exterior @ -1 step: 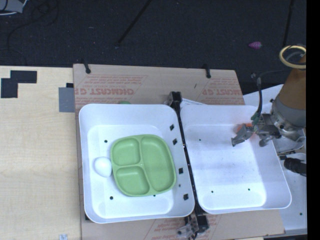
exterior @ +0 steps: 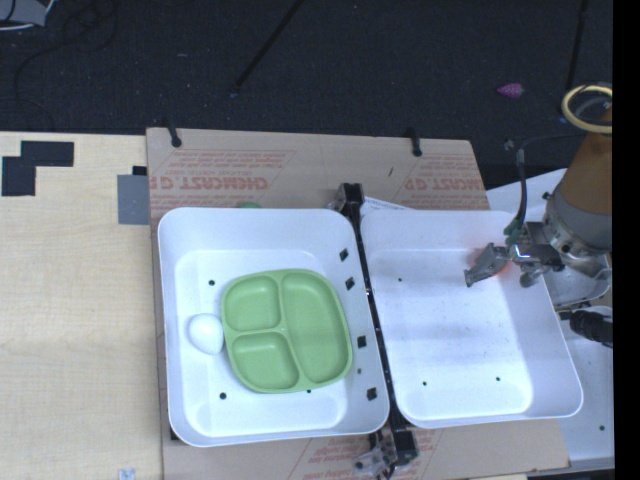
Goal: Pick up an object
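1. Pale green three-compartment plastic plate point(exterior: 286, 330) lay in the left white bin point(exterior: 180, 238); probably light, stiff, slippery, best pinched at its rim.
2. Small white egg-shaped ball point(exterior: 206, 333) touched its left edge.
3. Gripper point(exterior: 503, 265) hovered over the right white bin point(exterior: 540, 388), fingers apart, holding nothing.

Bright, even overhead light on both white bins point(exterior: 440, 408), soft shadows only, slightly washed-out whites, murky dark background up top, mild softness throughout.

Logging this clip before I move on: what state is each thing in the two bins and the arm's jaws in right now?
green divided plate: flat in the left bin, right side up.
white ball: in the left bin, against the plate's left edge.
gripper: over the right bin, nothing visibly held.
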Controlling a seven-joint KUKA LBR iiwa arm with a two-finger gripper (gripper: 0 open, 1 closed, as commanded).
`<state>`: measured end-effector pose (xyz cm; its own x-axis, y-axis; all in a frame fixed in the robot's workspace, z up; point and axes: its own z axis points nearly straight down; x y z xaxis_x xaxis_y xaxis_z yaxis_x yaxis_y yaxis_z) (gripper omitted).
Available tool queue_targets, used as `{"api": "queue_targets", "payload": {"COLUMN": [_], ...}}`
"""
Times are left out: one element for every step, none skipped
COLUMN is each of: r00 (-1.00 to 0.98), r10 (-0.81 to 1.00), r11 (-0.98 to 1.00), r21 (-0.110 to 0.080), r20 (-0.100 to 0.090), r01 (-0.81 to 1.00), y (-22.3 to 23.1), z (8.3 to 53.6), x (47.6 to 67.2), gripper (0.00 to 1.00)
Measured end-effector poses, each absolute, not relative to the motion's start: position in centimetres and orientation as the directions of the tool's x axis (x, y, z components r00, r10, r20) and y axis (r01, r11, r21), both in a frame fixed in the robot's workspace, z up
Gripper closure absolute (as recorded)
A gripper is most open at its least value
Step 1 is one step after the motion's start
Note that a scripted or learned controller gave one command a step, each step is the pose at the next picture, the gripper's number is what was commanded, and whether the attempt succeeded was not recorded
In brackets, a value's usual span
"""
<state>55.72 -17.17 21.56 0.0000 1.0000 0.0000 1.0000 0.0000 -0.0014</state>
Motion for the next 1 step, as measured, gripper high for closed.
{"api": "queue_targets", "payload": {"r00": [0.001], "r10": [1.0], "r11": [-0.001], "r21": [-0.007], "r20": [0.002], "r01": [1.0], "y": [-17.64], "z": [17.06], "x": [55.48], "gripper": [0.0]}}
